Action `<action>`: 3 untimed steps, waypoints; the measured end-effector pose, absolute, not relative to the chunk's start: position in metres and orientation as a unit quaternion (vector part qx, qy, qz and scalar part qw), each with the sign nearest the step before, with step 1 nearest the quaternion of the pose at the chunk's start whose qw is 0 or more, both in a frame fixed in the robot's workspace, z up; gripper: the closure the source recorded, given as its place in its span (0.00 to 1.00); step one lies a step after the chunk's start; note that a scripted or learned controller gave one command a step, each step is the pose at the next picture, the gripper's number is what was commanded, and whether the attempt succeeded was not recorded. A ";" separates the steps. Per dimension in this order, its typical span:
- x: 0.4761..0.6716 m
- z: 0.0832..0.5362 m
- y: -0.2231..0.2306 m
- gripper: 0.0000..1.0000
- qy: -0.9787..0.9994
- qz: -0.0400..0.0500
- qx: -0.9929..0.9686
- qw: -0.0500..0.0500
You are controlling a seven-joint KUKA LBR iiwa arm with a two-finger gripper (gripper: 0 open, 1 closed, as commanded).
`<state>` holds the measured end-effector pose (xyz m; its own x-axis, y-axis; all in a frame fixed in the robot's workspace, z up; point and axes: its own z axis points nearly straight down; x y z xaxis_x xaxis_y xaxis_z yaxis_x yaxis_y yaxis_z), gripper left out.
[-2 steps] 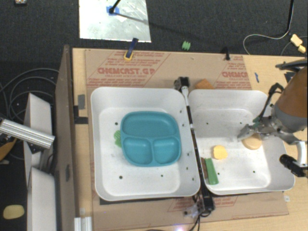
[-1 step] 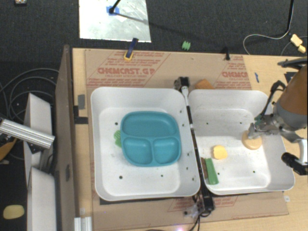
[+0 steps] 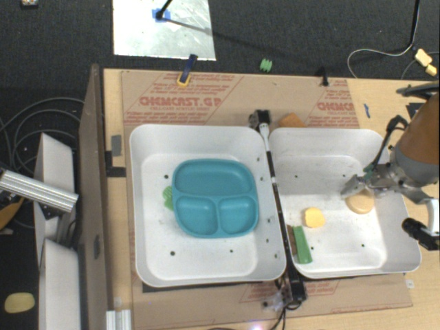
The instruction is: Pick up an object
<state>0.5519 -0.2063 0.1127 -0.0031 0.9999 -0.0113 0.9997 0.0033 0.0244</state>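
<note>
A: Which object are we after? The tan, rounded piece in the right bin looks likeliest to us; it lies on the bin floor toward the right side, directly under the arm's tip.

B: Agreed. The pincer sits just above it, touching or nearly so. We see metal parts spread to either side of the piece, but we cannot tell how wide the pincer stands, nor whether it has any grip. The piece looks to be resting on the floor, not lifted.

A: So we judge this as the reach-and-grasp step, with the lift not yet done.

B: Yes. Next we would need a firm close around the tan piece, then a straight rise clear of the bin wall.

A: What else lies close by?

B: A yellow piece to its left, well apart, and a green stick near the front-left corner. Neither should interfere.

A: And the left bin?

B: It holds a blue divided tray, with a bit of green peeking out at its left edge. Both bins sit on the cardboard-covered counter.
</note>
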 end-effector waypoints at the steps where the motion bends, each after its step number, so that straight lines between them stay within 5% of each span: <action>1: 0.546 0.089 -0.208 0.00 0.708 0.003 0.706 0.008; 2: 0.549 0.103 -0.207 1.00 0.709 0.006 0.705 0.010; 3: 0.548 0.102 -0.207 0.00 0.709 0.006 0.706 0.009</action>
